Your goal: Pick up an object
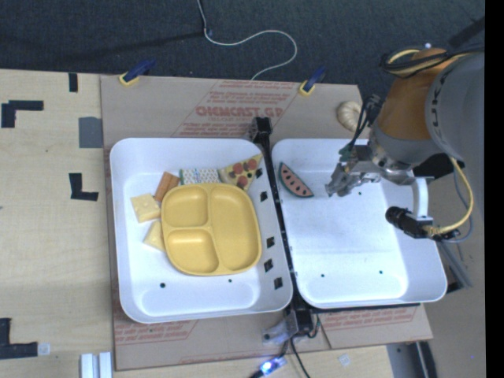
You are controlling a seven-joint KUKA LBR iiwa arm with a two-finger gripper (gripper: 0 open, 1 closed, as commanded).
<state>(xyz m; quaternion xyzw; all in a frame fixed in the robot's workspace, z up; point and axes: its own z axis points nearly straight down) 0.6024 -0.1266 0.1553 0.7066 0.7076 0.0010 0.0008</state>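
Camera view looks down on two shallow white bins set side by side on the surface, and the arm comes in from the right with its hand [343, 181] low over the right bin [370, 258], near that bin's upper part. From where I stand I cannot tell whether the hand is apart or together; it is small and dark against the white, and nothing shows between its tips. The nearest thing to pick is a watermelon slice [295, 181], lying flat on the floor of the right bin close to the divider, just beside the hand on its left and apart from it. It looks like a toy: light, stiff and thin, probably smooth plastic, so it may skid on the slick bin floor if nudged. I would take it across its narrow width, at the middle of the wedge, rather than along the curved rind. The left bin [130, 211] holds a yellow divided plate [211, 228] with several small flat toy foods tucked round its upper and left edges.
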